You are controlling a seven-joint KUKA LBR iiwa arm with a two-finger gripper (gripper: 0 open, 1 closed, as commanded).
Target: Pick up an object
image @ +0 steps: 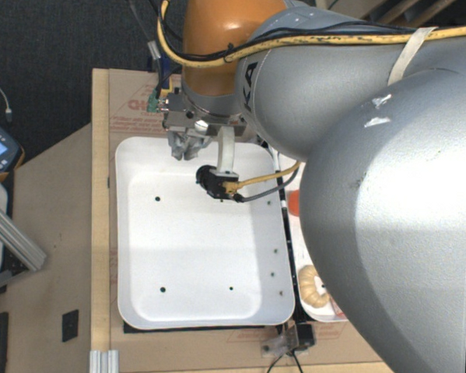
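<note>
I see the pincer [187,146] positioned over the far edge of the left bin [188,296]; I cannot tell its state from this view

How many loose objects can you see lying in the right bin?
2. A cream-and-tan object lies near the right bin's front edge, and an orange-red object sits farther back along its left wall. The arm covers most of that bin, so more may be hidden.
</note>
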